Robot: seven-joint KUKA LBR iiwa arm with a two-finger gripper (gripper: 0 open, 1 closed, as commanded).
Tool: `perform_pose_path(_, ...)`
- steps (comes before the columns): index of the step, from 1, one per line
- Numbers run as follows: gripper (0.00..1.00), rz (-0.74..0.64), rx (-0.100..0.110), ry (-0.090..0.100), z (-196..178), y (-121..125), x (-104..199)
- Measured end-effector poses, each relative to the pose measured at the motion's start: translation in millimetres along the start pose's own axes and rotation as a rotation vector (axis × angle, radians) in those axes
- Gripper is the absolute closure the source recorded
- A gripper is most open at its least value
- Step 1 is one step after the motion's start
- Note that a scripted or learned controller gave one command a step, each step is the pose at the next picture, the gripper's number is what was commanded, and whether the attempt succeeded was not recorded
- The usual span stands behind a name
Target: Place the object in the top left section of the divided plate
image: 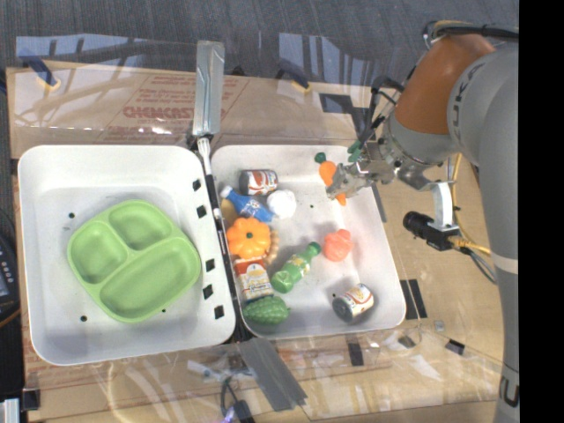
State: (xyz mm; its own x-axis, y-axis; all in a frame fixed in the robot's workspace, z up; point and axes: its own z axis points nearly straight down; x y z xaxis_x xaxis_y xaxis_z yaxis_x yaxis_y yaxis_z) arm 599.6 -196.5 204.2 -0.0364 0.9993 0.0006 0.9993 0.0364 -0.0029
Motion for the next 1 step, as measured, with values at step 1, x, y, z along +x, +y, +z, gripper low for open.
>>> perform_pose_path(1,1.00,-0.012,0.002,0.001,13.4,11.6,122.3)
